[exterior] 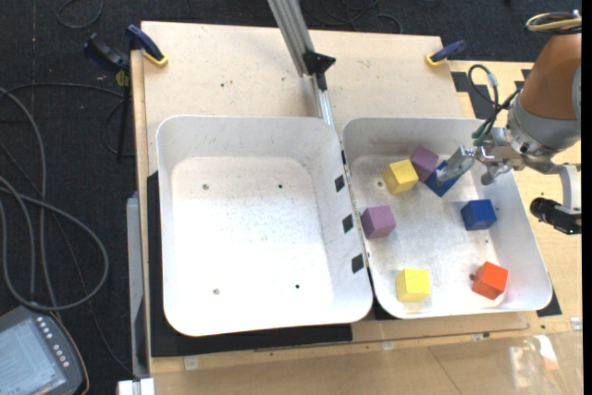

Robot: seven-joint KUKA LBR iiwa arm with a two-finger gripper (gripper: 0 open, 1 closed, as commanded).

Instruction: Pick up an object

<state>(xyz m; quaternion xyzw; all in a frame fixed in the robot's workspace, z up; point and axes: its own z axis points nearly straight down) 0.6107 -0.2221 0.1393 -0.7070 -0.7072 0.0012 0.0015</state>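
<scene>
My gripper (455, 169) reaches in from the right over the upper part of the right bin (532, 265). It is shut on a dark blue block (440, 183), which sits tilted between the grey fingers. Just left of it lie a purple cube (425, 161) and a yellow cube (401, 176). A blue cube (478, 215) rests below the gripper. Farther down the bin are another purple cube (377, 221), a second yellow cube (413, 284) and an orange cube (490, 279).
The left bin (176, 199) adjoins the right one along a shared wall. A slanted metal pole (282, 0) runs from the top of the view down to the bins' junction. Clamps sit at the bench's far corners (148, 46).
</scene>
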